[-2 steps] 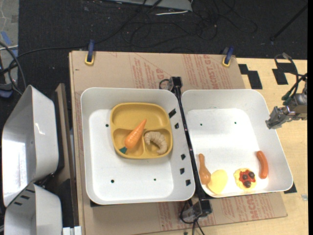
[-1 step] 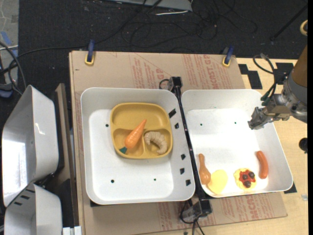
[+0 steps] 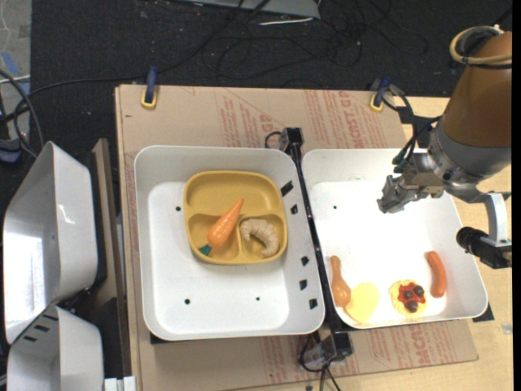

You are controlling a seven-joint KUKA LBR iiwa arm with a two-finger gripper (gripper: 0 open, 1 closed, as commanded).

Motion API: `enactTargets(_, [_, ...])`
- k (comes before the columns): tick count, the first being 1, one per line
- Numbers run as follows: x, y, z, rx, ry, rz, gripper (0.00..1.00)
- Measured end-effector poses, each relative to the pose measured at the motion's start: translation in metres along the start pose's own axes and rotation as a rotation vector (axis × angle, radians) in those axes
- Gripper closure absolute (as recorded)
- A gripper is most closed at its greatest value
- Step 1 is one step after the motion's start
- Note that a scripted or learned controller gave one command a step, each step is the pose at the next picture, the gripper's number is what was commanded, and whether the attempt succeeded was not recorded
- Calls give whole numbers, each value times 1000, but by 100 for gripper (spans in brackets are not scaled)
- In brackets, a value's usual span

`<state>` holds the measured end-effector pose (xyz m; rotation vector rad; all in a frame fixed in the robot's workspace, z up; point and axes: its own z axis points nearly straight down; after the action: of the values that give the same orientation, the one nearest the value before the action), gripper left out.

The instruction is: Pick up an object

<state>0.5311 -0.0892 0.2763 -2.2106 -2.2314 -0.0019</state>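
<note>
End effector (image 3: 393, 195), finger state impossible to tell, hangs above the right bin (image 3: 358, 173), well apart from sausage (image 3: 437, 273); a straight descent would likely find nothing.

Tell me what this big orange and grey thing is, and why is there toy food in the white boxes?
That big thing is a robot arm. A computer program moves it, and its job is to pick something up. At its tip is a gripper, a small two-finger hand, which is above the right bin. I cannot tell whether it is open or shut, and I see nothing in it.

The picture comes from one camera fixed above the bench, looking down at a slant.

The left bin holds a yellow plate with sections. On it lie a toy carrot and a pale toy shrimp.

Along the near edge of the right bin lie an orange drumstick-shaped piece, a yellow disc, a little pastry with red and dark berries and a toy sausage.
</note>
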Motion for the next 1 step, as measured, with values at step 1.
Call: enactTargets(1, [58, 0, 1, 1, 1, 0, 100])
